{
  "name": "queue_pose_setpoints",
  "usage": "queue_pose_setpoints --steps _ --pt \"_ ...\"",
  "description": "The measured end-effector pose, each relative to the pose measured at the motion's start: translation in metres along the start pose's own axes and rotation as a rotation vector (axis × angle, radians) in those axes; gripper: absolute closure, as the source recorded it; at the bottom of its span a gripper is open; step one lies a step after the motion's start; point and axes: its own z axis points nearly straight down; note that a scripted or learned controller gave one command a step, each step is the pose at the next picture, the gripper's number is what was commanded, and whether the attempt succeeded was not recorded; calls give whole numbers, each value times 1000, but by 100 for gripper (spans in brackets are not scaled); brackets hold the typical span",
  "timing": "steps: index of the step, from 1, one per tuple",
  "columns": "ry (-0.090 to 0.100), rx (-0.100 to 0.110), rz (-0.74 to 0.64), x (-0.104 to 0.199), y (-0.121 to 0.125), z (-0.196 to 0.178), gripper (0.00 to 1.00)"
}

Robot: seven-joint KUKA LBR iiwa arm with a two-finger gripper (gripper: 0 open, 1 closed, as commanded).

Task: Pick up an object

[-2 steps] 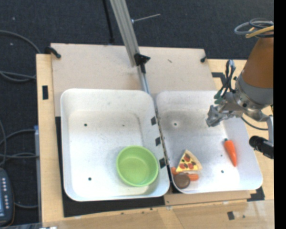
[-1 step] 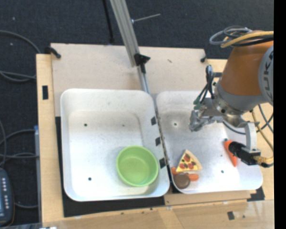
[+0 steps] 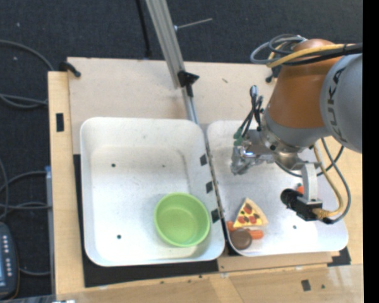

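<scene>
One pizza slice (image 3: 249, 214), below jaws (image 3: 241, 163), apart

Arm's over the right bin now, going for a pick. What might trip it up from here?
1. The pizza slice toy, a brown round piece and a small orange piece sit bunched at the right bin's near-left corner; a grasp may catch two or slip off.
2. They lie close to the bin wall, so a finger could strike it.
3. The gripper sits above bare floor, away from them; closing here would likely grab nothing.
</scene>
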Motion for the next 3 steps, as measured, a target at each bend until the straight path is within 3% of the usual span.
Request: queue_pose_setpoints --steps 1,2,3 --pt "-2 0 1 47 9 8 100" --pt "-2 2 2 99 -2 28 100" --pt "-1 0 6 98 -1 27 0"
